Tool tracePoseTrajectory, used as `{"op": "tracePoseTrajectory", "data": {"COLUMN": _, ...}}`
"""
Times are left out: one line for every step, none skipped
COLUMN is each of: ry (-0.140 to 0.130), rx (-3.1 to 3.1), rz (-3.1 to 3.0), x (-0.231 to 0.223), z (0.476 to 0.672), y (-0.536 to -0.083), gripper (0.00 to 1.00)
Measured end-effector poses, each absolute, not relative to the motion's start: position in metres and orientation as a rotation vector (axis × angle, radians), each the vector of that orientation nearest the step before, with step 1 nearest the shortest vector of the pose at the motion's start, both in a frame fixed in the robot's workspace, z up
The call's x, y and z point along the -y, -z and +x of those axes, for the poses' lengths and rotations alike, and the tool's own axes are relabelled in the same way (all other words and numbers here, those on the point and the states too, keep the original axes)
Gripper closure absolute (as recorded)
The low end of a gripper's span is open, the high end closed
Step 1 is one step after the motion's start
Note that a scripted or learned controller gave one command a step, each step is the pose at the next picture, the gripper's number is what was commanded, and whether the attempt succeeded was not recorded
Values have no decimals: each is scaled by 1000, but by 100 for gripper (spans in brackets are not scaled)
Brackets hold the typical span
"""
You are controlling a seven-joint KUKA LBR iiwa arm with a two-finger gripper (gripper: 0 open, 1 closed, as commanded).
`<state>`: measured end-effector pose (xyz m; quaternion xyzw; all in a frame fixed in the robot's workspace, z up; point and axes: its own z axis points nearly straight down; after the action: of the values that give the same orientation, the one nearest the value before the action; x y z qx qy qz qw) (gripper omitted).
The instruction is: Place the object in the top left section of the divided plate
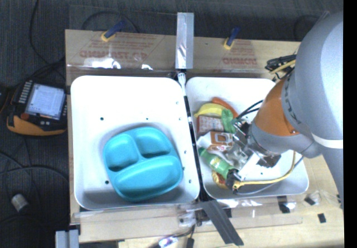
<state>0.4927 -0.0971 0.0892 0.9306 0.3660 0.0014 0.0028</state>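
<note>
A blue divided plate (143, 162) lies in the left bin (95, 101), with two small sections at its far side and one large section nearer the front. Nothing lies on it. In the right bin (290, 185) sits a pile of small objects (215, 129), among them yellow, orange, green and brown-packaged pieces. My gripper (237, 155) is down in the right bin, just right of the pile and low among the items. The grey arm with its orange band (273, 118) covers the bin's right part and hides what lies beneath it.
A green and yellow item (219, 164) lies near the front of the right bin. A yellow cable (268, 181) curls along that bin's front. A metal post (184, 40) stands behind the divider between the bins. A small screen device (42, 101) rests off the bench at left.
</note>
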Motion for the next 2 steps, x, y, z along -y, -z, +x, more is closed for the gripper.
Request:
{"op": "tracePoseTrajectory", "data": {"ry": 9, "rx": -700, "rz": 3060, "x": 22, "z": 483, "y": -183, "gripper": 100}}
{"op": "tracePoseTrajectory", "data": {"ry": 12, "rx": -631, "rz": 3076, "x": -48, "z": 482, "y": -182, "gripper": 100}}
